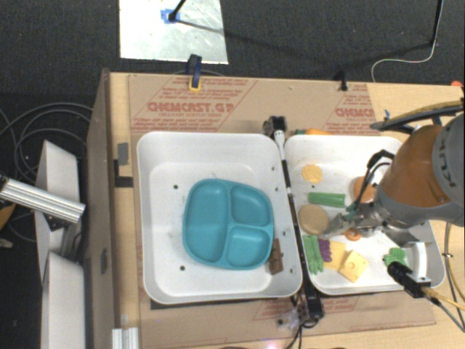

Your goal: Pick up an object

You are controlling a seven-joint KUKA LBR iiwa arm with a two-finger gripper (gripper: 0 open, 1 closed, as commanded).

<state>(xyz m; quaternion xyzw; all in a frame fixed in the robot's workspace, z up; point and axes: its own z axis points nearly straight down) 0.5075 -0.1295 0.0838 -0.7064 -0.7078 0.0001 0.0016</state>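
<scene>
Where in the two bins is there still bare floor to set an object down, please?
Left bin: bare white strips all round the blue divided plate, widest along its far and left sides. Right bin: crowded, with food pieces around the pincer; some bare floor near the yellow disc.

My hand [341, 222] low in the right bin [378, 286], fingertips beside a tan round disc [314, 219]. Green stick [326, 198] just above; small yellow disc [312, 173] farther up. Yellow cheese wedge [354, 266], purple piece [325, 251], green strips [312, 254] below. Left bin [156, 195] holds a teal divided plate [228, 223]; brown piece [277, 256] at its right edge.
</scene>
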